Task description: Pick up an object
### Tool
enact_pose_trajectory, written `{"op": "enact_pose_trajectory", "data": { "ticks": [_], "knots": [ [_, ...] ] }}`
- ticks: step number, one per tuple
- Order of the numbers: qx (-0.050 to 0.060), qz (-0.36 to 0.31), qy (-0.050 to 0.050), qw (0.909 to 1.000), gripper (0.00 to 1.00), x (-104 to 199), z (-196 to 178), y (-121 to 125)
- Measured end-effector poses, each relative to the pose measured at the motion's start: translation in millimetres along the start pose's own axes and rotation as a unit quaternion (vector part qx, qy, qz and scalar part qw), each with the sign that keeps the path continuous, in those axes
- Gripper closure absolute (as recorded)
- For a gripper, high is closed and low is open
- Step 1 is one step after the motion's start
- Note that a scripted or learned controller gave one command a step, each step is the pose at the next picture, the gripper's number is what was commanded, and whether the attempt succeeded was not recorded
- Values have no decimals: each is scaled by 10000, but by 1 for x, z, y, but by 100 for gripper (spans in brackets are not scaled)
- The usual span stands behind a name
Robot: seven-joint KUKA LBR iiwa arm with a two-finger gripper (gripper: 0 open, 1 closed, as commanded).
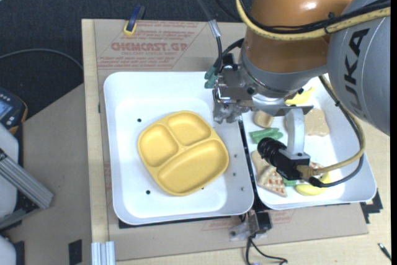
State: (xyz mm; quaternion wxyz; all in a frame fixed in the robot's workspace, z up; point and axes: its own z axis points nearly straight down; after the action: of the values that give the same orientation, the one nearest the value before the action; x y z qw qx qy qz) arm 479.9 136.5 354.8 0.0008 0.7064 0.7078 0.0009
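My gripper hangs under the big orange-banded wrist, over the far end of the wall between the two white bins. Nothing shows between it and the bin floor. A yellow divided plate lies in the middle of the left bin, just left of and nearer than the gripper. In the right bin, partly hidden by the arm, lie a green piece, a beige round piece, a tan bread slice, a waffle-patterned wedge and a yellow banana.
The bins sit on a cardboard sheet with red print; a blue-and-yellow clip lies at its far edge. The arm covers most of the right bin's far half. Another yellow piece peeks out beside the wrist.
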Motion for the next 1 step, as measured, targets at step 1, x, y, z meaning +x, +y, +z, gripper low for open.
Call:
{"op": "enact_pose_trajectory", "data": {
  "ticks": [1],
  "knots": [
    [-8, -6, -3, 10000, 100, 1, -10, 0]
  ]
}}
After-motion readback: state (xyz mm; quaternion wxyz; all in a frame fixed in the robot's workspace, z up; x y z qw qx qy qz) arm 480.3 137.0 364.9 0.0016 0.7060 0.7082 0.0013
